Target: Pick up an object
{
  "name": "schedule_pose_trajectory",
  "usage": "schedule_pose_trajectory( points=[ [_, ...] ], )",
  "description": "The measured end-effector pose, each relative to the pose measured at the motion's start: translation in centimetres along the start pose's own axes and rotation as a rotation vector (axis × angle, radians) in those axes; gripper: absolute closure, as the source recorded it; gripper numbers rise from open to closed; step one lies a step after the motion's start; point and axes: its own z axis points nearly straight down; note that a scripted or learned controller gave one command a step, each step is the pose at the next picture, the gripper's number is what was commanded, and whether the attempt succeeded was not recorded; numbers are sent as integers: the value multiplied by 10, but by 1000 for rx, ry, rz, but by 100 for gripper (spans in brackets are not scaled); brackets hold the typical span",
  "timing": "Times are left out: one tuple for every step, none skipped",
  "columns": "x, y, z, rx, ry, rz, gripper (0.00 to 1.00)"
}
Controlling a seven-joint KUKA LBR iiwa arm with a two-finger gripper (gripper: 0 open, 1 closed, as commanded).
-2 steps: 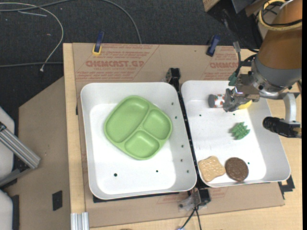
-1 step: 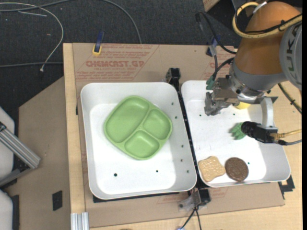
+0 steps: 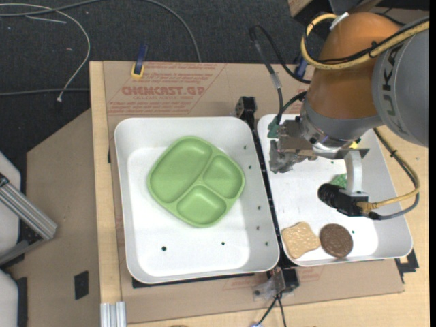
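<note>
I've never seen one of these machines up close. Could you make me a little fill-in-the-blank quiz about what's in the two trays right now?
1. The green divided plate lies in the ___ bin.
2. The plate has ___ compartments.
3. The round brown cookie sits to the ___ of the tan cracker.
4. The gripper hangs over the ___ bin.

Missing words: left; three; right; right

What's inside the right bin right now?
In the right bin: a tan cracker and a brown round cookie near its front edge. The arm covers the bin's back part.
</note>
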Motion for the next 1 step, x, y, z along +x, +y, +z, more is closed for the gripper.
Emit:
schedule_pose_trajectory(
  points=[
    [59,-9,7,0,0,-2,100]
  ],
)
